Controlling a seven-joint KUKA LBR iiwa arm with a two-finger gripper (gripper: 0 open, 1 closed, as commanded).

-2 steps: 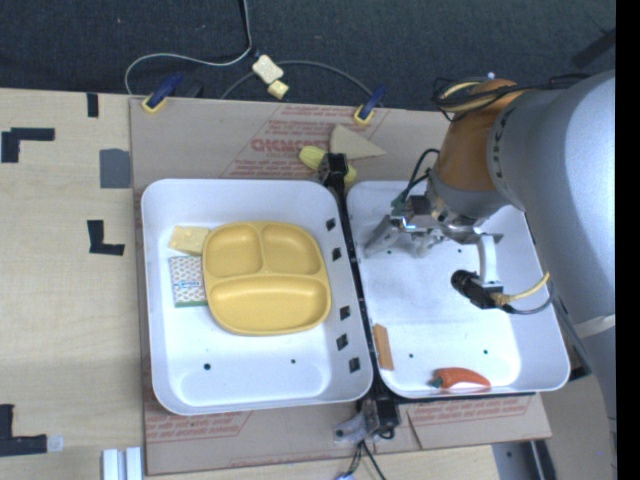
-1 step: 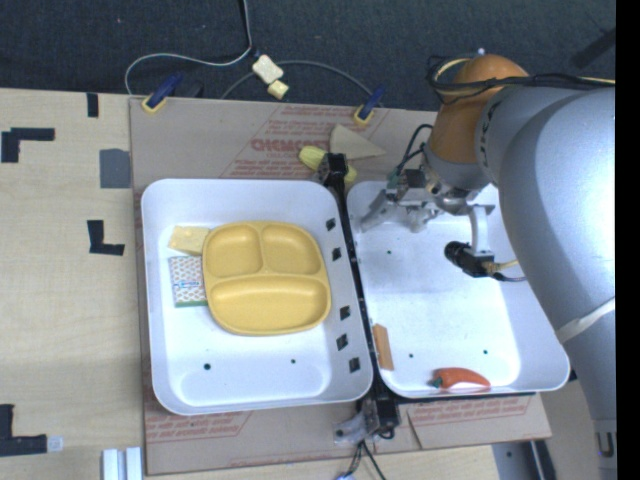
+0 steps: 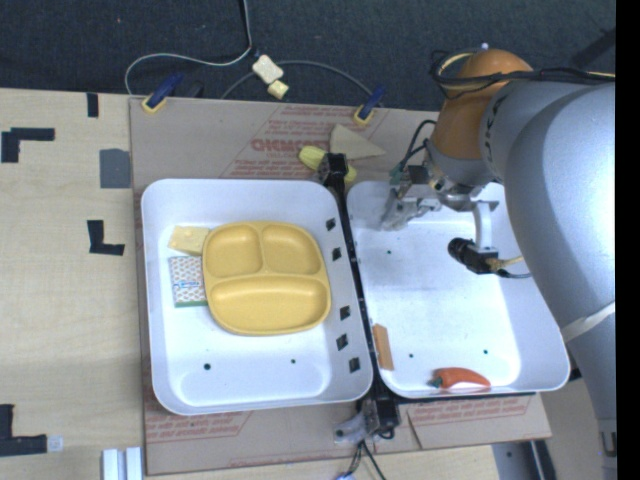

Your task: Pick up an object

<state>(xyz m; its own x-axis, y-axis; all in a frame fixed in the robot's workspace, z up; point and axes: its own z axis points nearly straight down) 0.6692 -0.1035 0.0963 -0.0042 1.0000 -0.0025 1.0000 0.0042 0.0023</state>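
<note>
Camera view: pick not done, as far as I can judge. All candidates are lying in the bins and none is lifted.

- The white bin on the view's right (image 3: 440,313) has an orange-red tapered plastic piece (image 3: 461,378) against its near wall. A small brown stick (image 3: 382,346) lies along the wall next to the other bin.
- The white bin on the view's left (image 3: 250,368) has a yellow three-compartment plastic plate (image 3: 266,278) in the middle. A pale yellow flat block (image 3: 187,238) and a blue-patterned small packet (image 3: 186,280) sit just beside the plate's left edge.

The claw (image 3: 398,206) is over the far-left corner of the right bin, low near the floor. It's well apart from both items in that bin. Can't tell how far open it is at this angle. I can't make out anything gripped in it, or whether it touches the bin.

Left to do, my read: choose a target, line up over it, descend, close, lift. The orange-red piece or the stick are the closest options.
</note>
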